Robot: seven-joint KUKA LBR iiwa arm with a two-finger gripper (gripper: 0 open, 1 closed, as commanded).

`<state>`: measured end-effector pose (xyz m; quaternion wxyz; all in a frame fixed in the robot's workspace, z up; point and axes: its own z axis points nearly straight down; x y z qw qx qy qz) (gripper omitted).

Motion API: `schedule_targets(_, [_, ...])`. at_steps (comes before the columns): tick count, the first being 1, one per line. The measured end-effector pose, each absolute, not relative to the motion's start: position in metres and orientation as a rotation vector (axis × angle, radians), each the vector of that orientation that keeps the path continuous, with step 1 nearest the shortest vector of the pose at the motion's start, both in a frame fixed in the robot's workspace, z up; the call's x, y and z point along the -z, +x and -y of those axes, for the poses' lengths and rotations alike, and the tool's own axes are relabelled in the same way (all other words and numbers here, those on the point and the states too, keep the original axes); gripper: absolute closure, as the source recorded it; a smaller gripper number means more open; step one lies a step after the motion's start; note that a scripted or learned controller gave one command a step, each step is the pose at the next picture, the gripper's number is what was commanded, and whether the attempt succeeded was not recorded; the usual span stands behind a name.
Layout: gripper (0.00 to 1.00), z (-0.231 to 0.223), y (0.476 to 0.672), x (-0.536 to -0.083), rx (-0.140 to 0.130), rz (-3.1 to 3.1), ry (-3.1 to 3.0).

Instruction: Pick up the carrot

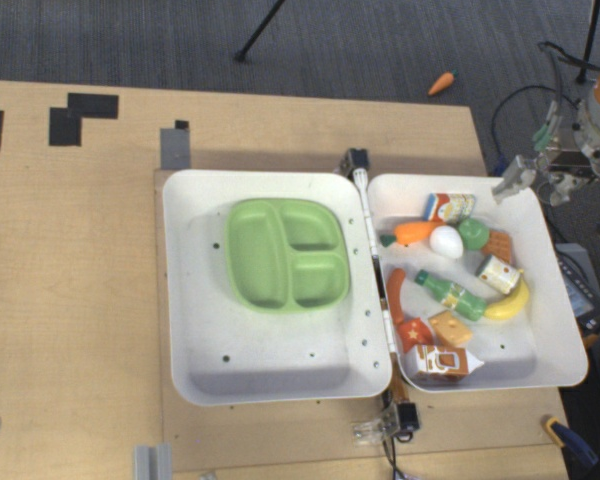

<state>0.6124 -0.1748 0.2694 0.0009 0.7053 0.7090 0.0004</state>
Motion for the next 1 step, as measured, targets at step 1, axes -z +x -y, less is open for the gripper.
schedule_targets(1, [0.0,0.1149,0.5433,-0.1549,0.001,-2.195,2.252])
